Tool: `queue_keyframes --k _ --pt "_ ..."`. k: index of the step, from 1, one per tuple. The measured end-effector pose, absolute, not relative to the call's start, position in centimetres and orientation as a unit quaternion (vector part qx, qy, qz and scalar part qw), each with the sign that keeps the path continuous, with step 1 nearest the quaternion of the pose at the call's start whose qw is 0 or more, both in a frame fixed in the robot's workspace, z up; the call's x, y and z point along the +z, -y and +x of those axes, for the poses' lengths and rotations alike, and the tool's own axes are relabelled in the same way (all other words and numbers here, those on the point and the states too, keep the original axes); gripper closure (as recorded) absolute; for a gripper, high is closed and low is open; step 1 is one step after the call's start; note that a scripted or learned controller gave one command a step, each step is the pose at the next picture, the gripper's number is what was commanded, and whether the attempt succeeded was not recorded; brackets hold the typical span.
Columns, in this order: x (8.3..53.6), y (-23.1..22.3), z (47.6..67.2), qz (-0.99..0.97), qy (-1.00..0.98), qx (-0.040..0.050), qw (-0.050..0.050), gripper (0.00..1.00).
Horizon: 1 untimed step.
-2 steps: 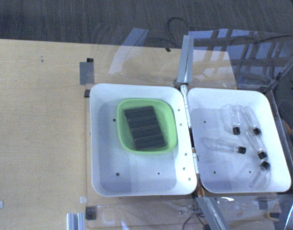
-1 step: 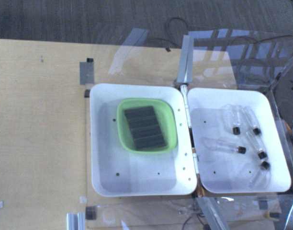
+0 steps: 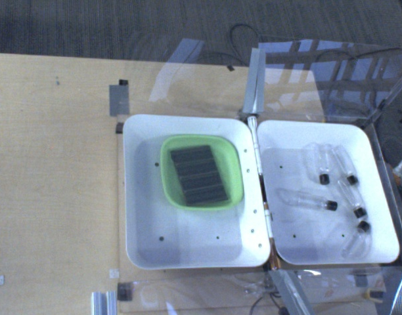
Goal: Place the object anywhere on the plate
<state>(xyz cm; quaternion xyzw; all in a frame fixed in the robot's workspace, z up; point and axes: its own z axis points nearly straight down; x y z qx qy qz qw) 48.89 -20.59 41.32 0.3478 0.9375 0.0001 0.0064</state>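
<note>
Plate (image 3: pixel 169 176): left bin (image 3: pixel 142 241), already bearing a dark slab (image 3: pixel 198 174).
Vials (image 3: pixel 329 189): right bin's (image 3: pixel 280 241) 3 o'clock, awaiting pickup.
Gripper: state unknowable here.

Tan wooden bench (image 3: pixel 50 176), dark floor (image 3: pixel 122 12)

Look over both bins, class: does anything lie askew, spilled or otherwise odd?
Nothing is spilled or broken. The dark ribbed block lies slightly slanted on the green plate in the left bin. In the right bin, the clear bottles with black caps lie tipped on their sides, scattered at different angles rather than lined up.
</note>
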Motion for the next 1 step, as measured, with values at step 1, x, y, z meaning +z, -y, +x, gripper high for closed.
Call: queue_keyframes --k 1 --pt "39.89 20.56 48.93 0.189 -0.982 -0.0009 0.007 0.0"
